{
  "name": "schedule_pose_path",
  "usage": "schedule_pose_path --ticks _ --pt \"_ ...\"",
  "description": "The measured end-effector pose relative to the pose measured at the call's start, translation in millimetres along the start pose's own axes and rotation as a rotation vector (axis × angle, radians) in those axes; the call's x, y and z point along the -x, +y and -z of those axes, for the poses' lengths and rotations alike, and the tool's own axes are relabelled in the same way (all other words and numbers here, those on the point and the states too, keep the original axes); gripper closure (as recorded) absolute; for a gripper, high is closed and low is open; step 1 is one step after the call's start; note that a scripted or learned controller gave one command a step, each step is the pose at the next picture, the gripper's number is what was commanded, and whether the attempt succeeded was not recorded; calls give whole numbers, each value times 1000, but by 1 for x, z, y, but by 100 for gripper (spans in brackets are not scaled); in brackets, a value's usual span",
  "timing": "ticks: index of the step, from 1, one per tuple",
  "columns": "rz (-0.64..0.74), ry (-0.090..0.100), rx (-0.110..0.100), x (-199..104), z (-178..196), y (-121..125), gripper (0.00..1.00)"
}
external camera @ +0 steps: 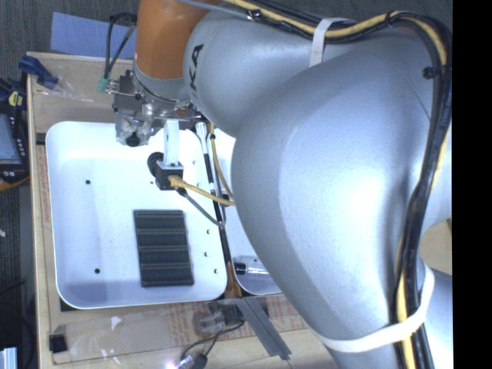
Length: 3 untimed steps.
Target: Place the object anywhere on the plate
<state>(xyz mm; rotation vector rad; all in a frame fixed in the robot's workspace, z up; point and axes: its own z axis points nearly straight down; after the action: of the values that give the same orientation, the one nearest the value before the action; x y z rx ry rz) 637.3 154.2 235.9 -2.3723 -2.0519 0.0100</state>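
Note:
A black ribbed rectangular slab (163,246) lies flat in the left bin (84,229), toward its near side. My gripper (132,131) hangs over the far part of that bin, well apart from the slab and behind it. In the visible sliver of the right bin (260,284), a small dark-and-white thing (250,268) pokes out from under the arm. The rest of it is hidden. The grey arm covers almost all of the right bin.
The divider between the two bins (223,241) runs just right of the slab. Metal brackets and cables (231,321) sit on the bench at the front edge. Blue clamps (34,71) stand at the far left corner.

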Motion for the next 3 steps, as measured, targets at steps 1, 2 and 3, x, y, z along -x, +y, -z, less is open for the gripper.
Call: schedule_pose_path --ticks 1,2,3 --pt "347 -1 1 54 -100 -50 100" --pt "-292 1 3 16 -146 -22 100" --pt "-793 6 4 6 -61 20 100"
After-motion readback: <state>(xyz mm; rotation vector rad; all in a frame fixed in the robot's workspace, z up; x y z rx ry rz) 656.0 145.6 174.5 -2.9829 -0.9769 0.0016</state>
